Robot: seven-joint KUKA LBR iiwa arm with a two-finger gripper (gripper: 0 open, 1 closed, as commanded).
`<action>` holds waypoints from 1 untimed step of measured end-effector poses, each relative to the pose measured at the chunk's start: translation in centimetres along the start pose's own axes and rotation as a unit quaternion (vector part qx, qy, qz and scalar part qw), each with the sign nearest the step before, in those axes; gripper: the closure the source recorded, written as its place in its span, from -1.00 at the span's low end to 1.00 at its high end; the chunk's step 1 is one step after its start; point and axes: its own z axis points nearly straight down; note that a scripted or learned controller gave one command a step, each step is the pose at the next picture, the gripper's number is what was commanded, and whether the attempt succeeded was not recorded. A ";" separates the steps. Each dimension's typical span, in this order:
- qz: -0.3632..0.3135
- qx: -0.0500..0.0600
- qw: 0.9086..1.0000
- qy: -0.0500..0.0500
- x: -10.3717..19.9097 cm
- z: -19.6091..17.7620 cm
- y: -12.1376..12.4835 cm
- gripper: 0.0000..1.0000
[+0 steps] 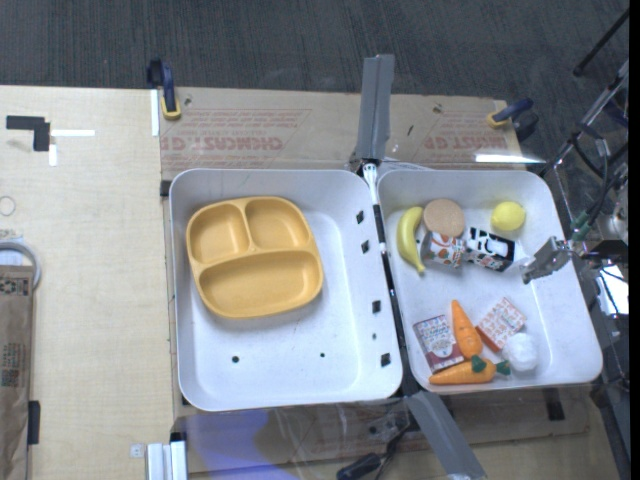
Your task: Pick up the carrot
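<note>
Two orange carrot-shaped pieces lie in the front of the right bin (570,298). One carrot (462,373) lies flat along the front wall with green leaves at its right end. The other (463,330) stands slanted just above it, between two small printed packets. The gripper (545,259) hovers at the bin's right side, apart from both carrots, up and to their right, with nothing seen in it.
The right bin also has a banana (407,238), a round brown bun (444,216), a black-and-white carton (490,249), a lemon (508,216), two packets (434,334) and a white ball (520,349). The left bin (280,358) has a yellow divided plate (255,256).
</note>
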 end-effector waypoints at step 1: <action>-0.048 -0.007 0.999 0.000 4.3 17.0 0.3 -1.00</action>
